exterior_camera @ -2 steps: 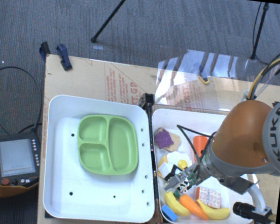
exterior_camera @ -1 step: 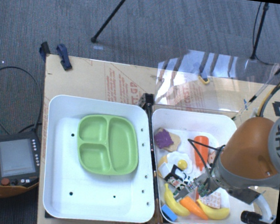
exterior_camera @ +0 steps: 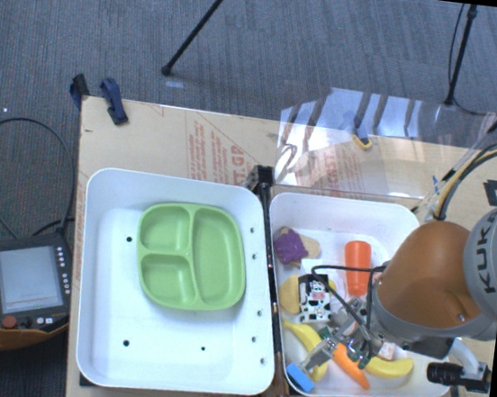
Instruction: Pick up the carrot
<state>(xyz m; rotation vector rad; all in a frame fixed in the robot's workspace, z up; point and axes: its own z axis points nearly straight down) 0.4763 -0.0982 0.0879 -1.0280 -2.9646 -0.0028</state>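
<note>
The gripper (exterior_camera: 344,345) reaches into the right bin (exterior_camera: 402,215), its fingers (exterior_camera: 335,338) parted just above the carrot (exterior_camera: 352,369), beside a banana (exterior_camera: 305,336).

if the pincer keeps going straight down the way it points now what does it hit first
Most likely the carrot: the pincer points down into the right bin, just above the carrot's orange body, with yellow bananas close on either side. Depth is hard to judge from this slanted view.
</note>
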